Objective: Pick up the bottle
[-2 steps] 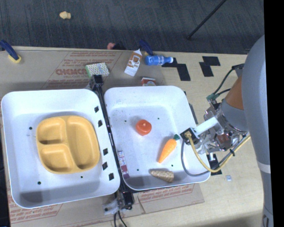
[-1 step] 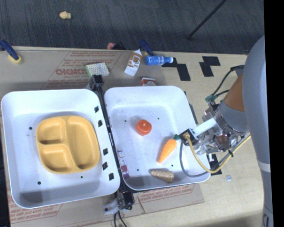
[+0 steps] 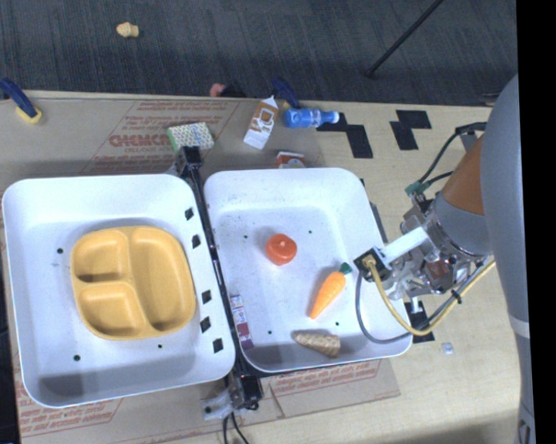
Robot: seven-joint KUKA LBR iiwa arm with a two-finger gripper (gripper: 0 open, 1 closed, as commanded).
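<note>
Gripper (image 3: 418, 279): just outside the right rim of the right bin (image 3: 258, 185), low over the bench. Wrist clutter hides it, so I cannot tell if it is spread or closed. I see nothing in its grasp.

Count: two bins, one bottle, one carrot, one orange round piece, one tan cone, one yellow plate.

Right bin holds three things:
- carrot (image 3: 327, 292), at 9 o'clock from the gripper, near it
- tan cone (image 3: 317, 342), at 8 o'clock by the near wall
- orange round piece (image 3: 281, 248), at 10 o'clock

Left bin (image 3: 29, 204) holds the yellow plate (image 3: 133, 280), three compartments, all bare.

Bottle (image 3: 306, 119): blue, lying on its side on the bench outside both bins, past the right bin's far rim. About 11 o'clock from the gripper, well apart.

Arm (image 3: 497, 188) enters from 3 o'clock and bends down to the wrist.
</note>
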